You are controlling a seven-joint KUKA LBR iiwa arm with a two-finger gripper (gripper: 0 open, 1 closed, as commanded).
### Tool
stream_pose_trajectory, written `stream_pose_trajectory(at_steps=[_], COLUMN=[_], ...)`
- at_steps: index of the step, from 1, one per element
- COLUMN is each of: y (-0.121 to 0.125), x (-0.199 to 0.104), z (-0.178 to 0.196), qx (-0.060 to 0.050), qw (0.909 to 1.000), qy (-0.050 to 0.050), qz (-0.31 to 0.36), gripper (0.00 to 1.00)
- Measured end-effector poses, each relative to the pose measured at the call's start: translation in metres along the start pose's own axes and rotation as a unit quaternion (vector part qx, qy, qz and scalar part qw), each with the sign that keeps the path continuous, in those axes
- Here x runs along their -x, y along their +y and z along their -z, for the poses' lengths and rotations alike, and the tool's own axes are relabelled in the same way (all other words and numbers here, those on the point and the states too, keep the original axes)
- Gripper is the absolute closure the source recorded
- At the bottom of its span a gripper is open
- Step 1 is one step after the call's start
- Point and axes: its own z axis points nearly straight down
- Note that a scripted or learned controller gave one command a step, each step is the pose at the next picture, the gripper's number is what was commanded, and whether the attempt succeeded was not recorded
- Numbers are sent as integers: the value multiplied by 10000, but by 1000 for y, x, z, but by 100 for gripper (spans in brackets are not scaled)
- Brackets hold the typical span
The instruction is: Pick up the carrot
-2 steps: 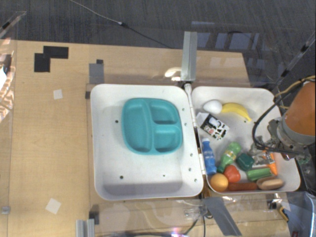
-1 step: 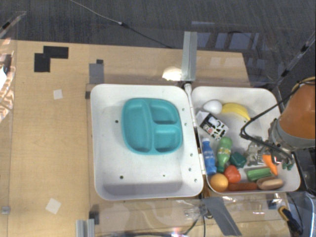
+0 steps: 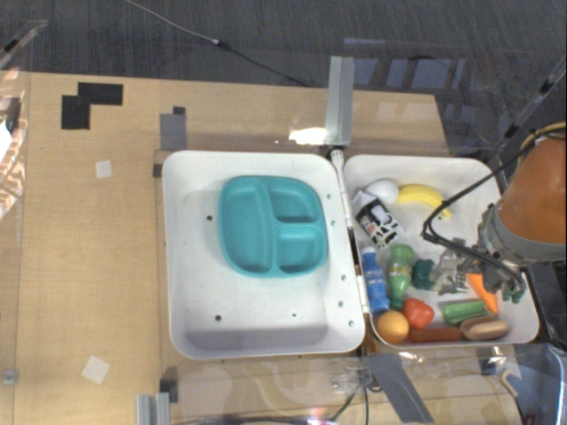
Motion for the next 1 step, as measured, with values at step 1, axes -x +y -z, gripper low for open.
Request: stream_pose_trajectory(at_steps=[1], y=[42], x=[-7], z=[49], qx=[1], qw=[9953], qy=[3], qz=[972], gripper=[100])
